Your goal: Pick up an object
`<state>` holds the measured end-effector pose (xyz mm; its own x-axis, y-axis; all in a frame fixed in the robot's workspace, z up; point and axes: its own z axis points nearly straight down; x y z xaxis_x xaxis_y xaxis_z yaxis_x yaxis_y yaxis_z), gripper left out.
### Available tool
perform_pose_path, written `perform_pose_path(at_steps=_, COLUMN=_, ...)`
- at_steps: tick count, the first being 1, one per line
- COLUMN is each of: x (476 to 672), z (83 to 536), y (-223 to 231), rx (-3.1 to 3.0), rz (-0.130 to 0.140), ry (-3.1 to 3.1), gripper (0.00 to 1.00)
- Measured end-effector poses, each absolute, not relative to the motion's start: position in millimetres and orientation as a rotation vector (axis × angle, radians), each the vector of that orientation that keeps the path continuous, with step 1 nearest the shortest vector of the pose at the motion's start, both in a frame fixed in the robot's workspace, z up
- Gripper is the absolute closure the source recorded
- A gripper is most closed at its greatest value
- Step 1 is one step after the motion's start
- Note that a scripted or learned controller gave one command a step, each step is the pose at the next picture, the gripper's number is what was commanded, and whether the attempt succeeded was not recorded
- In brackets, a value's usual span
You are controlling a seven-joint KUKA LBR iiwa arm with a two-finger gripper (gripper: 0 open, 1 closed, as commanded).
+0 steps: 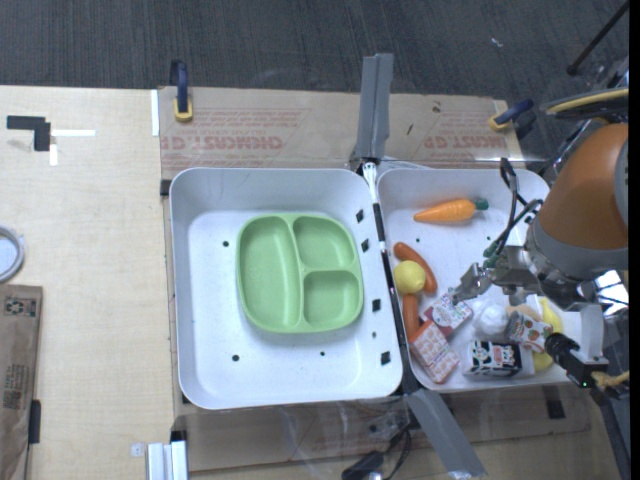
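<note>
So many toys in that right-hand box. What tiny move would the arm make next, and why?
Probably a short drop straight down. The gripper hovers low in the right bin, just above a small carton beside the lemon, with nothing visibly between its fingers, so it would need to get lower to grasp.

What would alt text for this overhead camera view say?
A grey and orange robot arm reaches its gripper into the right bin, low over a heap of toy food beside a carrot and lemon. The left bin holds a green divided plate.
</note>
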<state>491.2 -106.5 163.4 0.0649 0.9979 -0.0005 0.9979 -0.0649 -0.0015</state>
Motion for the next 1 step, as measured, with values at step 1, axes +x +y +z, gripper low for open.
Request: perform_pose_path(at_steps=1, x=489.4, z=94.9, y=-95.8, rx=-2.196, rz=-0.006, ry=-2.255, gripper=0.00)
